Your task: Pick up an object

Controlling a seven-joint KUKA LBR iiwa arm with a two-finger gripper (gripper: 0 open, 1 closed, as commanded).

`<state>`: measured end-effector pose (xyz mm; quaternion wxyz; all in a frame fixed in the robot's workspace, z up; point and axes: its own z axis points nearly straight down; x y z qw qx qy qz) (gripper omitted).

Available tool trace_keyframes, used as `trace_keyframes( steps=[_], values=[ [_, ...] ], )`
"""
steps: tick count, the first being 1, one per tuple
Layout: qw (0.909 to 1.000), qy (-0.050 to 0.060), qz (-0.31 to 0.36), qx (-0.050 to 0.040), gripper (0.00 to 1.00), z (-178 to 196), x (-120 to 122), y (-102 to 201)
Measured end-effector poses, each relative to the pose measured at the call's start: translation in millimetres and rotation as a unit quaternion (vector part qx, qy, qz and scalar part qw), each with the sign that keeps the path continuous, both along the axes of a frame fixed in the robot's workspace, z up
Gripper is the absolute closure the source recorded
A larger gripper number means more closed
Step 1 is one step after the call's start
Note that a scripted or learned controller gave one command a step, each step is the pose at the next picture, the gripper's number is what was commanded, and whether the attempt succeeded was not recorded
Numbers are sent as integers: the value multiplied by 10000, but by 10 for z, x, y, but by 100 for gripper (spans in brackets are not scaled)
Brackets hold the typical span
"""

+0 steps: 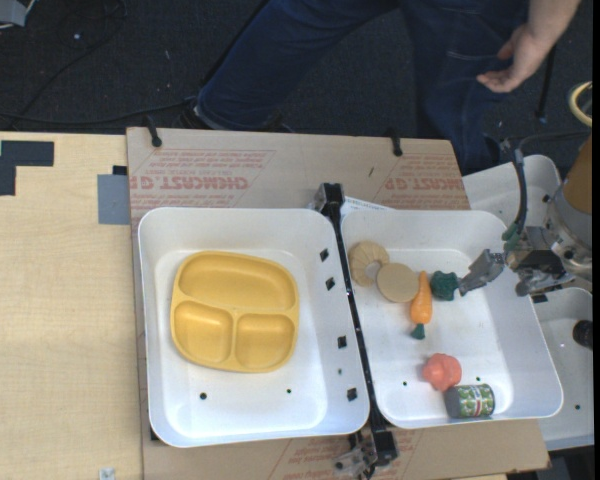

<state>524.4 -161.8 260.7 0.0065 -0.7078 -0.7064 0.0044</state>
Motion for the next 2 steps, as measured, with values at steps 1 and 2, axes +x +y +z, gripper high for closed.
trace_keyframes(
  steps=[1, 2],
  values=[
    [10000, -54, 13, -13, 0, 55, 20, 1],
    [10000, -21, 11, 0, 0, -518, 98, -53]
  ],
)
